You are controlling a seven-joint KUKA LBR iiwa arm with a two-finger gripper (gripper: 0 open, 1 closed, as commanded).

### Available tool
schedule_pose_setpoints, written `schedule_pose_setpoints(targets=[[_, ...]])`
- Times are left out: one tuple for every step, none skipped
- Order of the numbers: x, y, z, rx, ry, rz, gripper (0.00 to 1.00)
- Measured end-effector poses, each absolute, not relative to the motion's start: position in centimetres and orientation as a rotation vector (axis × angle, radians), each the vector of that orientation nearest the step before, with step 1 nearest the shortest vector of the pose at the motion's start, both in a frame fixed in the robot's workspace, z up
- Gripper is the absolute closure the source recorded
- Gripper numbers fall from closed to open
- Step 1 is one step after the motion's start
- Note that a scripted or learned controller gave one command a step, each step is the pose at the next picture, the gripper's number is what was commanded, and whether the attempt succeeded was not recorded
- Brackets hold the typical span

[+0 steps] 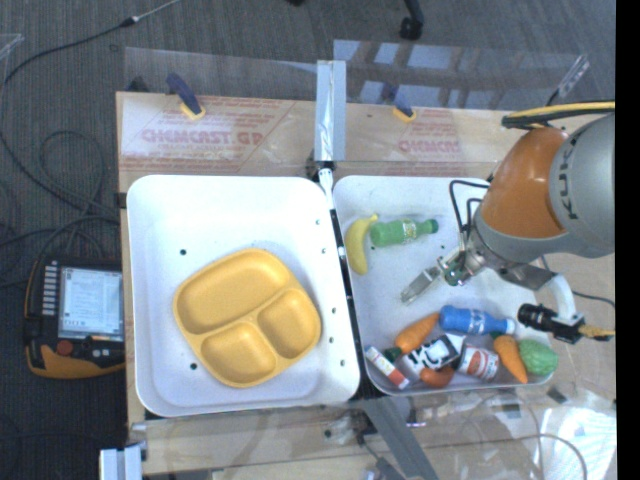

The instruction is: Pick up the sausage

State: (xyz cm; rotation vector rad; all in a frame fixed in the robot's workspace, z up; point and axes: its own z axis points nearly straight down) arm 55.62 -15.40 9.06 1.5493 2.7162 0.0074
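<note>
**benchwatcher:** Two bins, and all the clutter is in the right bin [370, 313]. Left bin [150, 228] just has the yellow divided tray [248, 315]. Anyone spot the sausage?

**gripfan:** Honestly can't pin it down for sure. Best guess is the reddish-brown bit [437, 376] at the bottom of the pile, tucked under the black-and-white box [437, 351], right by the orange carrot [415, 332] and the blue bottle [476, 320]. Mostly covered though.

**benchwatcher:** And the gripper [428, 281]?

**gripfan:** Hanging over a bare patch mid-bin, below the green bottle [402, 231] and banana [356, 244], above the pile. Fingers look close together with nothing between them, so it's carrying nothing.

**benchwatcher:** So basically nothing done yet?

**gripfan:** That's my read. Sausage is sitting in the heap, not lifted. What's left is pretty much everything: get over to the lower pile, spread the fingers, come down on it without snagging the box or carrot, then lift.
</note>
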Motion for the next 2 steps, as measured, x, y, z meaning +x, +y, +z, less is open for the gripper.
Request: schedule_pose_setpoints(targets=[[63.0,-14.6,10.7,1.428,2.794,0.002,0.0],[56.6,-13.0,9.8,1.302,2.86,-0.002,0.0]])
